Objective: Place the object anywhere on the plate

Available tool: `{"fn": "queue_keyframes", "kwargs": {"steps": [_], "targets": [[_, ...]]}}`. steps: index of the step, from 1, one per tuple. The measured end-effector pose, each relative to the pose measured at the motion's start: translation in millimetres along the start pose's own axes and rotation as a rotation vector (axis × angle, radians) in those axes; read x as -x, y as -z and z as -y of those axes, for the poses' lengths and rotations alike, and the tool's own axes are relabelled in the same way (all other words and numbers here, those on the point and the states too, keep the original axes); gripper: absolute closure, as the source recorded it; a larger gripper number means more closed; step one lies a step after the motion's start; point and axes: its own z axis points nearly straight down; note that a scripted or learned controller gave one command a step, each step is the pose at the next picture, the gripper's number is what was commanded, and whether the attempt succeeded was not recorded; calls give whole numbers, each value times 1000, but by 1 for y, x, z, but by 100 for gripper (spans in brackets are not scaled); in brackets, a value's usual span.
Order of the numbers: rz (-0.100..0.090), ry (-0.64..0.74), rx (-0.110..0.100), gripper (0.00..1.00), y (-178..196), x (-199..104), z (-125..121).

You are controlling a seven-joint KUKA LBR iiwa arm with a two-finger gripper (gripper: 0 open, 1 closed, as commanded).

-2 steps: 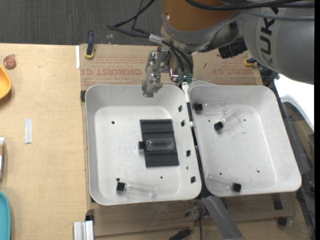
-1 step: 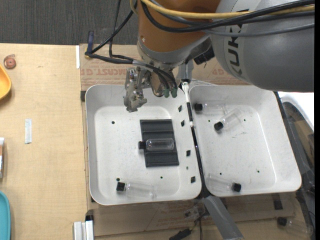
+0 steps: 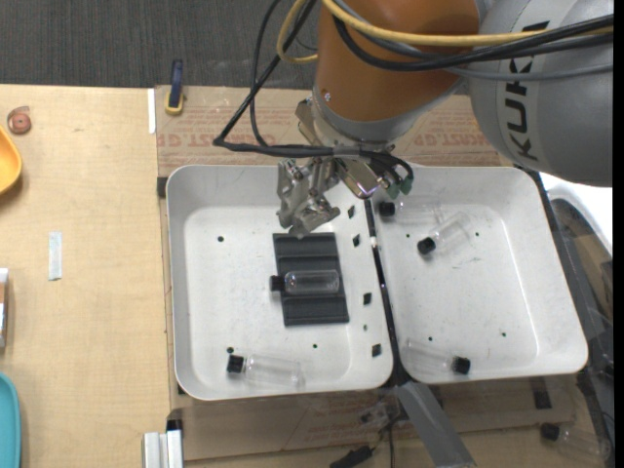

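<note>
Lying on the black plate [image 3: 310, 279] in the left bin [image 3: 200, 261], a clear vial [image 3: 310, 283]; fingers' [image 3: 304, 214] state unclear.

You look down from one fixed camera set above the bench [image 3: 78, 261], tilted so the far edge sits at the top. Both white bins [image 3: 195, 291] lie side by side mid-frame, fairly close, and the arm [image 3: 546, 57] enters from the right.
</note>
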Motion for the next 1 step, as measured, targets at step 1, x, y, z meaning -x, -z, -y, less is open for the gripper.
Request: {"fn": "queue_keyframes", "kwargs": {"steps": [1], "targets": [[4,485,0,100,55,62,-15]]}}
